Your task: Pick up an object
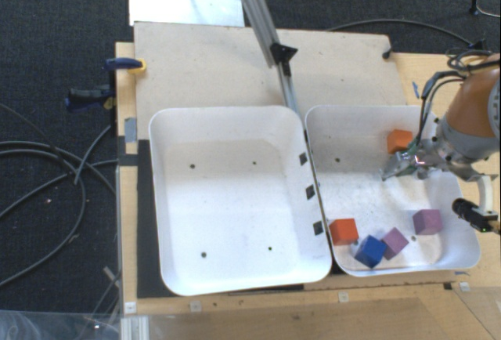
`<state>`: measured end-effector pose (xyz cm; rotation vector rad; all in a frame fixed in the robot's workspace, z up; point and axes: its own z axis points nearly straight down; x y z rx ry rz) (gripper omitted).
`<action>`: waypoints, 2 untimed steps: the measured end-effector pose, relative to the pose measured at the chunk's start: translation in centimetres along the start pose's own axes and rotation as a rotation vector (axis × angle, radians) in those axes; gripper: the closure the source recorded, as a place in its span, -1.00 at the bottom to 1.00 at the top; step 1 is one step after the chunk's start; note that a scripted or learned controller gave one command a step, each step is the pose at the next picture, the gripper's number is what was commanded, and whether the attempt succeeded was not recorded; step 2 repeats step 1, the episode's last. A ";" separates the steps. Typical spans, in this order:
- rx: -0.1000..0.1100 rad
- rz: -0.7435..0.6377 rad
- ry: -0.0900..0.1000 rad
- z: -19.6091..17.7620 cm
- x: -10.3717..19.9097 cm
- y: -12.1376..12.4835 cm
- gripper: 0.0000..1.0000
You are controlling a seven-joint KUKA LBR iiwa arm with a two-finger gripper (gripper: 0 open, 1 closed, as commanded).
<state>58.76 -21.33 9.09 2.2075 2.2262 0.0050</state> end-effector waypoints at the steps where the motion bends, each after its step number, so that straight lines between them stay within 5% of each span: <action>1: -0.001 0.001 0.000 -0.1 -0.1 5.2 -1.00; 2: -0.001 0.001 0.000 -0.1 -0.1 5.2 -1.00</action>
